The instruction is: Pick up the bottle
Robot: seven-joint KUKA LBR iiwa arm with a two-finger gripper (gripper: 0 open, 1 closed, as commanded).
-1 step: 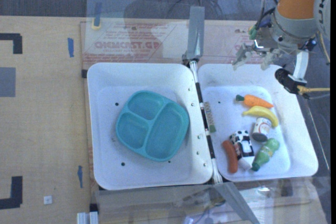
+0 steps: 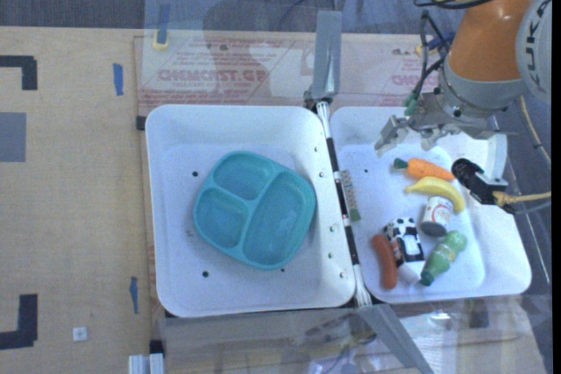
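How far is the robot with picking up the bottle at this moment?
Nothing looks done yet. The green bottle lies in the right bin, at its near end beside the black-and-white toy and the sausage. The gripper hangs above the bin's far end, past the carrot and banana, holding nothing. Moving over the bottle, descending, grasping and lifting all remain.

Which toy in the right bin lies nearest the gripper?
The carrot, orange, at the cluster's top just below the gripper; the banana lies farther.

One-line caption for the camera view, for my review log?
Gripper hovers over the right bin's far end, fingers open and holding nothing; green bottle lies near the front among toy food; teal plate in left bin.
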